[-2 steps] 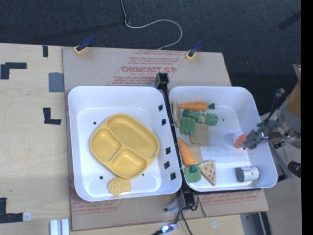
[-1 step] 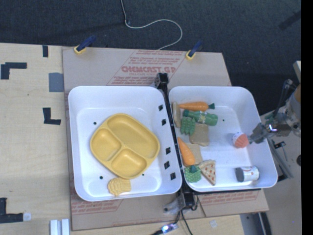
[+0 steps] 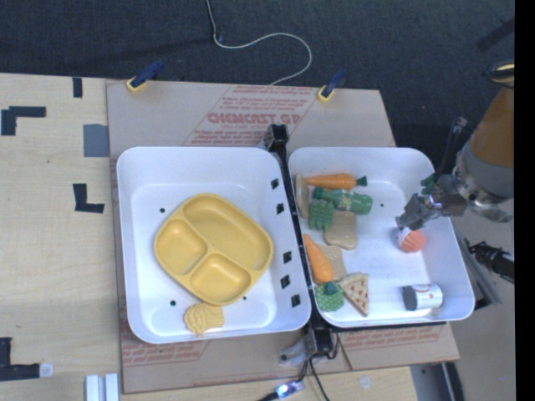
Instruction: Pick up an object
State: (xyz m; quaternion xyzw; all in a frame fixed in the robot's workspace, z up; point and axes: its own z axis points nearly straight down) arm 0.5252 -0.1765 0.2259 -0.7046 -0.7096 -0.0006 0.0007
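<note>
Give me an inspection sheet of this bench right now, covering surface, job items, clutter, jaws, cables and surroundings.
Surface: cardboard sheet on a wooden bench, bearing the left bin and the right bin side by side.
Job's things: right bin holds a carrot, green vegetable, second carrot, pizza slice, small can and an orange-red piece.
Clutter: yellow divided plate and yellow corn piece in the left bin.
Grippers: gripper just above the orange-red piece; grasp cannot be told.
Cables: white cable looping behind the bins.
Surroundings: dark carpet; two clamps at the cardboard's far corners.
</note>
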